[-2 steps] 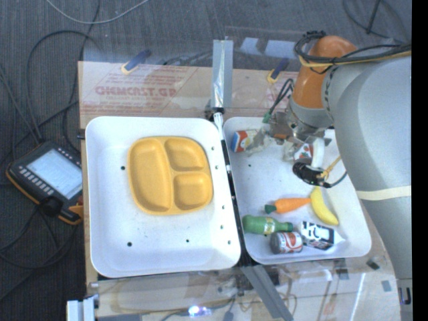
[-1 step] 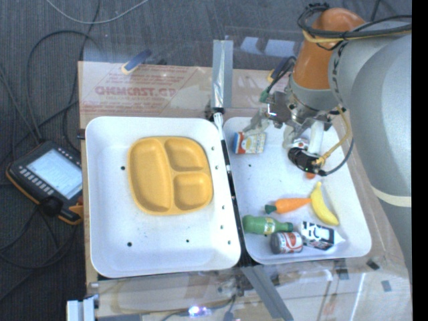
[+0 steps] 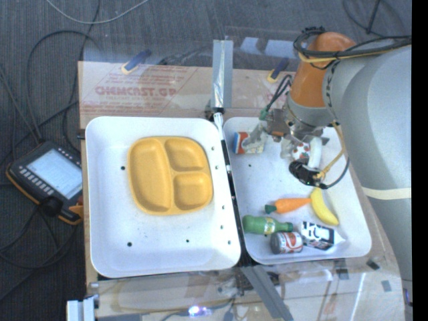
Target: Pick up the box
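Two white bins (image 3: 100,246), end effector (image 3: 284,129) low over right bin beside box (image 3: 249,142), grip state unclear

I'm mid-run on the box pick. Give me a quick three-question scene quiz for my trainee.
1. True or false: the yellow tray lies in the left bin.
2. What lies nearest the banana: A) carrot B) green bottle C) soda can?
3. Fill in: the gripper hangs over the ___ bin.

Key: 1 true; 2 A; 3 right.
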Robot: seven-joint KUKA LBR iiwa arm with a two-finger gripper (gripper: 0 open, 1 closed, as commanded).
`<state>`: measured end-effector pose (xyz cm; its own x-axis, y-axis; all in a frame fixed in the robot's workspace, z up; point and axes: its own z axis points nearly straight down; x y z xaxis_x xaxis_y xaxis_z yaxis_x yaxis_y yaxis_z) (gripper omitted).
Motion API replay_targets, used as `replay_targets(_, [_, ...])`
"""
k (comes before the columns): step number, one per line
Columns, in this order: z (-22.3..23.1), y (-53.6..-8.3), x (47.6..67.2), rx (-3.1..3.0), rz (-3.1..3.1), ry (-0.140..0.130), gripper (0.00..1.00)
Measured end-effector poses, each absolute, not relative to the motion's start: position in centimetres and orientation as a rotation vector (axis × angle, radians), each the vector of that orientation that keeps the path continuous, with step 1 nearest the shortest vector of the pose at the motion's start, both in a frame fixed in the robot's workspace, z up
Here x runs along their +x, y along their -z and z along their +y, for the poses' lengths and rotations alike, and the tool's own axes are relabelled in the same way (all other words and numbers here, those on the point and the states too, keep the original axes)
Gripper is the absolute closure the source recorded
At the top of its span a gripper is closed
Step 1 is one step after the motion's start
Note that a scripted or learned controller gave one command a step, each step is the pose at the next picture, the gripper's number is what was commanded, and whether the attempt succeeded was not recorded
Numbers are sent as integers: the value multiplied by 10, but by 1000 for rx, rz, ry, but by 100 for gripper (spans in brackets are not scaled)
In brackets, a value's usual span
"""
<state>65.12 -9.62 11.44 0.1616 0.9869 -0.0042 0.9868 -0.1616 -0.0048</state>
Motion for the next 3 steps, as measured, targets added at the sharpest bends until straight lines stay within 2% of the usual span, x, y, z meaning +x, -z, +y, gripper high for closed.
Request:
replay_targets(1, [-102, -96, 668, -2363, -2046, -22, 0])
replay_targets(2, [-99, -92, 663, -2485, -1875, -44, 0])
replay_targets(3, [-76, -182, 669, -2568, -1810, -7, 0])
